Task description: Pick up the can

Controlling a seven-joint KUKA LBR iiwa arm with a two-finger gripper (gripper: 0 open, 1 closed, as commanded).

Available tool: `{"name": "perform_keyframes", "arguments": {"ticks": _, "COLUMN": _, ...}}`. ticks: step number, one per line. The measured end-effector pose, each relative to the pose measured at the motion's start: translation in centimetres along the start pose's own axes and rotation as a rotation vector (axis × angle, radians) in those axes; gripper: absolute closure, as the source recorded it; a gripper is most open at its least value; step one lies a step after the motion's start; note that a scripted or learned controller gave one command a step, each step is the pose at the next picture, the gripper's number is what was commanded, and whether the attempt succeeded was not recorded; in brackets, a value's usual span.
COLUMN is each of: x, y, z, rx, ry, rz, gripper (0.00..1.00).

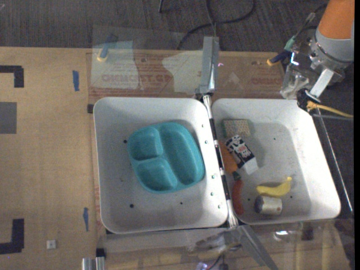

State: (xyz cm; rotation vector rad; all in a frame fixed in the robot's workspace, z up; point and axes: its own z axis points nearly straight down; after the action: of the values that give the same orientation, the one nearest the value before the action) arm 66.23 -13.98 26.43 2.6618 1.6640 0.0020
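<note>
Can point(268, 206), banana point(275, 188) touching, perhaps sausage point(238, 197) beside

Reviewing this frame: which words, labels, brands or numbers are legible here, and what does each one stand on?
Cardboard sheet behind the bins: faint reddish block lettering under a clear film, too washed out to read.
Small carton in the right bin: black-and-white cow-patch pattern; any text on it is too small to read.
Can lying by the banana: no readable label.
Nothing else carries text.
</note>
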Motion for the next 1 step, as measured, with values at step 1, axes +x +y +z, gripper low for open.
{"name": "perform_keyframes", "arguments": {"ticks": 1, "x": 4.39, "y": -2.22, "z": -17.2, "rx": 0.0, "ry": 0.0, "rz": -0.046, "gripper": 1.0}}
